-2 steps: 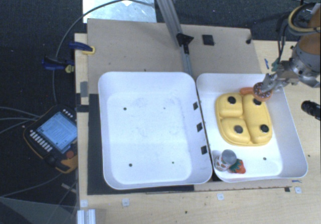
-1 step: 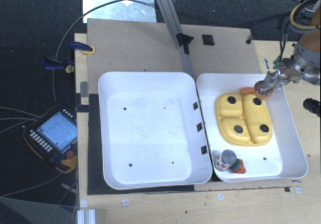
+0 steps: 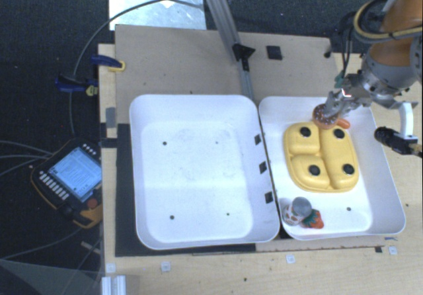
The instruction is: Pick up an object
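A big yellow moulded piece with black dots lies in the right bin. At that bin's near left corner sits a small cluster of grey, orange and green bits. My gripper hangs low over the bin's far side, just at the yellow piece's far edge. A small brownish thing shows right at the gripper's tip, and an orange bit lies beside it. Whether either is held cannot be made out.
The left bin adjoins the right one, with black clips along the shared rim. A slanted metal pole crosses the far bench. A black fixture sticks in at the right. A teach pendant lies off the bench on the left.
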Controlling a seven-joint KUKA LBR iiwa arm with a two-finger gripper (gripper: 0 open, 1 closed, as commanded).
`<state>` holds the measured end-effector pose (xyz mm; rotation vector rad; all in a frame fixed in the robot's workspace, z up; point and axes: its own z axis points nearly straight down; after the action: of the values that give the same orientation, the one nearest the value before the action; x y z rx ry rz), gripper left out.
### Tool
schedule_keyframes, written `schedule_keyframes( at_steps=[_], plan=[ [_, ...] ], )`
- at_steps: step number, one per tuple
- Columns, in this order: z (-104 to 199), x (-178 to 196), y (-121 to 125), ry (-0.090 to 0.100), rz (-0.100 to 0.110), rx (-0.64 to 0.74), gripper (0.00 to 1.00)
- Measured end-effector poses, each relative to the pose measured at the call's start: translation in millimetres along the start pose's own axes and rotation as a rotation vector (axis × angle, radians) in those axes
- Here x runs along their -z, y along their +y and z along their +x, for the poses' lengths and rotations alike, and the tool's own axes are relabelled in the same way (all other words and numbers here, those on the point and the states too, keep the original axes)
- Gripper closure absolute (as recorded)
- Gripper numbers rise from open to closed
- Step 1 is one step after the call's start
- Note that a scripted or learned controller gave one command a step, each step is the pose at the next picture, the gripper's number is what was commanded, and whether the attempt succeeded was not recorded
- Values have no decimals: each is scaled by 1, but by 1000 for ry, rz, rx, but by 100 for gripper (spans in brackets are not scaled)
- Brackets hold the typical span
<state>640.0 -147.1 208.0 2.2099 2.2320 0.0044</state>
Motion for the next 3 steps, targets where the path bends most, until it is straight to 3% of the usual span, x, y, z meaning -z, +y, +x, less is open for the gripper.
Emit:
schedule_keyframes(
  at_steps=[1,3],
  plan=[
    [49,1,7,1,0,0,100],
    [167,23,-1,2,-1,1,100]
  ],
)
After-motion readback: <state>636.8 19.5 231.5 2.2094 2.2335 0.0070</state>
